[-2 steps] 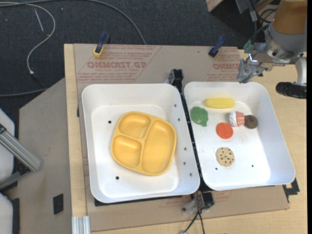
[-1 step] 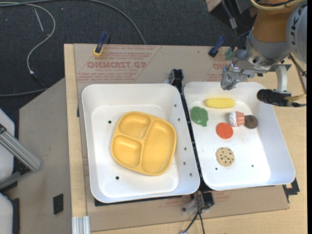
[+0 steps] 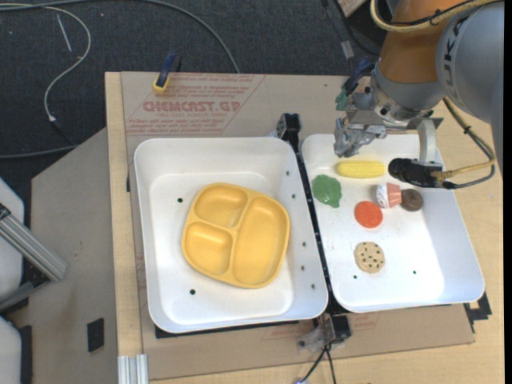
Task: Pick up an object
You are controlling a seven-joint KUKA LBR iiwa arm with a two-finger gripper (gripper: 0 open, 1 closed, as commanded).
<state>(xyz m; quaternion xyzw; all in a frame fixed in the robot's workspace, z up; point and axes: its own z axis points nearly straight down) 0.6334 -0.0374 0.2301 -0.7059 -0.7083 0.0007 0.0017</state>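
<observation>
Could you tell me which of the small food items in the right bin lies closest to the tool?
The yellow corn cob, lying just below the tool; the other items lie further down the bin.

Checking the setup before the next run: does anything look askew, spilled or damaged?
Nothing stands out. The yellow tray lies flat in the left bin, slightly turned. The toy foods lie apart in the right bin, and the hand hovers near the corn.
</observation>
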